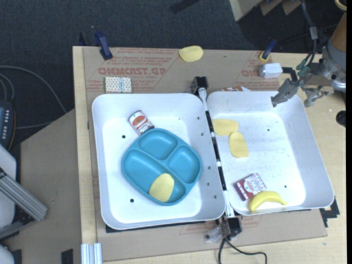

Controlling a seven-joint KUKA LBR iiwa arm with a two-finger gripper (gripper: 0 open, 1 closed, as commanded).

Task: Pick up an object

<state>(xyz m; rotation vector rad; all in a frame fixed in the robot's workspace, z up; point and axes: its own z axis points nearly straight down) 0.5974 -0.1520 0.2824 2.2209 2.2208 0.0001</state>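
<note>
The gripper point(300, 95) hangs over the far right corner of the right bin point(286, 147), above the rim and well clear of everything lying inside. Its two fingers point(281, 95) stand spread apart, with nothing between them.

Contents of the right bin: two pale yellow flat pieces point(225, 127) lie close together near the left wall, one just behind the other. At the near edge a banana point(266, 200) rests against a small red and white packet point(250, 185), touching it.

Contents of the left bin point(110, 164): a blue divided plate point(159, 164) sits near the middle, set at an angle. A yellow piece point(162, 187) lies in its nearest compartment. A small can with a red label point(141, 122) lies on its side just behind the plate, on the bin floor.

On the board point(82, 147) beyond the bins: a yellow lemon-shaped object point(191, 53) at the far edge, a small patterned packet point(118, 84) behind the left bin, and a blue clamp point(102, 45) at the far left corner. Another blue clamp point(268, 49) stands at the far right, beside a white block point(271, 70).
</note>
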